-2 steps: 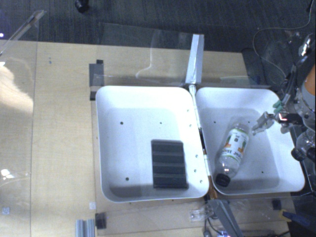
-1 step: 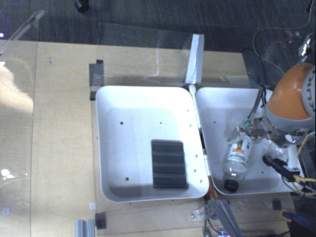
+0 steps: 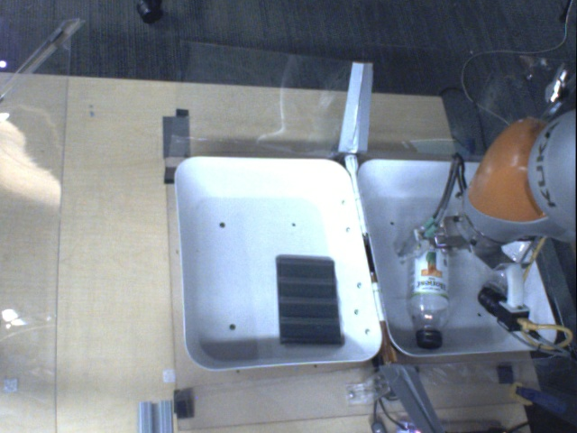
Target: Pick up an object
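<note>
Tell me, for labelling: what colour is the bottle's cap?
Black, on the clear bottle in the camera view.

Bright, even overhead light; glare whitens the left bin point(image 3: 261, 197), and the picture is slightly soft.

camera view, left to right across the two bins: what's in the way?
Left white bin → black ridged block lying in it → divider between the bins → right white bin → clear plastic bottle, black cap toward the near edge → arm's orange band.
</note>
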Available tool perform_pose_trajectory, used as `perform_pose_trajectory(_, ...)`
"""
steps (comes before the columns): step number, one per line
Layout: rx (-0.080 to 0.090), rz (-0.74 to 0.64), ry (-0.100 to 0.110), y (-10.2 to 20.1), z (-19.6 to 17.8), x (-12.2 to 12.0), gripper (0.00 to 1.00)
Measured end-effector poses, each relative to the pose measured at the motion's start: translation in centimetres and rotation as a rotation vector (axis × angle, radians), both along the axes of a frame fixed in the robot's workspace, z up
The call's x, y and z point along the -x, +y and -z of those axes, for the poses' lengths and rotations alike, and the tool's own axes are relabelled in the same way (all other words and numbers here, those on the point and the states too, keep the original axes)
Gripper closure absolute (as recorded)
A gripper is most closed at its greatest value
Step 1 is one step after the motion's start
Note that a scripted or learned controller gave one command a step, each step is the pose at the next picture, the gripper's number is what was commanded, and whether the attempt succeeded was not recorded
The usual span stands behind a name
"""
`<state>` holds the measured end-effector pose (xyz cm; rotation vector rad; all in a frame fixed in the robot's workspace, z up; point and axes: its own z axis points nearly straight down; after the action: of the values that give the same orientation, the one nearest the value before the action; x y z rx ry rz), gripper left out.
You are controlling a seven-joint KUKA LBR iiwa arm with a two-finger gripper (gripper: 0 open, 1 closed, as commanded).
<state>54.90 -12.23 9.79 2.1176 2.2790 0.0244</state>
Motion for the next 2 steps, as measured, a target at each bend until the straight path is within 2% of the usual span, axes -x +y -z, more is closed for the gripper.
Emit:
perform_pose_trajectory(1,-0.005,-0.206,0.028,0.3,-0.7,-0.8,0.00)
perform_pose_trajectory(2,0.000,-0.146,0.008,1.9,0.6,1.1,0.00)
